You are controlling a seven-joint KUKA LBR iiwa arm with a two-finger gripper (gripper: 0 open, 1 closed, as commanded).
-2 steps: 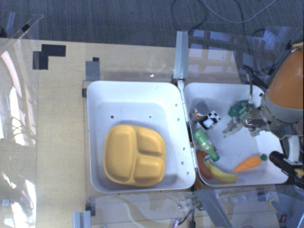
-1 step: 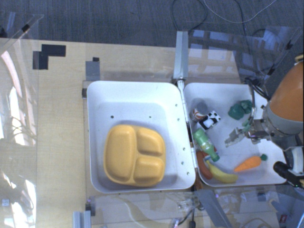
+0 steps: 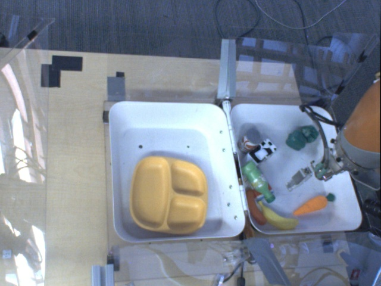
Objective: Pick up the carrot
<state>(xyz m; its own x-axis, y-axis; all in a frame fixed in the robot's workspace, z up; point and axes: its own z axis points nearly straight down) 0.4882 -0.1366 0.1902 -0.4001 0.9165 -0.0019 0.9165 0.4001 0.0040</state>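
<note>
1. The bench (image 3: 71, 159) is pale wood and carries two shallow white bins set side by side, their inner rims touching.
2. The left bin (image 3: 161, 121) holds one thing, a yellow divided tray (image 3: 168, 193) with three compartments, lying toward the bin's 6 o'clock side.
3. The right bin (image 3: 351, 219) holds all the small items, most of them crowded along its 9 o'clock wall and toward its 7 o'clock corner.
4. The arm (image 3: 363, 133) enters at the right bin's 3 o'clock edge, its orange band uppermost, with the gripper (image 3: 300, 177) reaching in near the bin's centre; its two metal fingers stand slightly apart with nothing between them.
5. The carrot (image 3: 311, 205) lies flat at about 5 o'clock in the right bin, green tip toward 3 o'clock, just below the gripper at its 5 o'clock and not touching it.
6. A banana (image 3: 277, 218) lies at the bin's 7 o'clock, near the carrot's blunt end.
7. A green bottle (image 3: 257, 180) rests against the 9 o'clock wall, over a red item (image 3: 255, 207) I cannot identify.
8. A dark green toy (image 3: 302, 137) sits at 1 o'clock, well apart from the carrot.
9. A small black-and-white toy (image 3: 262, 150) sits at 10 o'clock.
</note>
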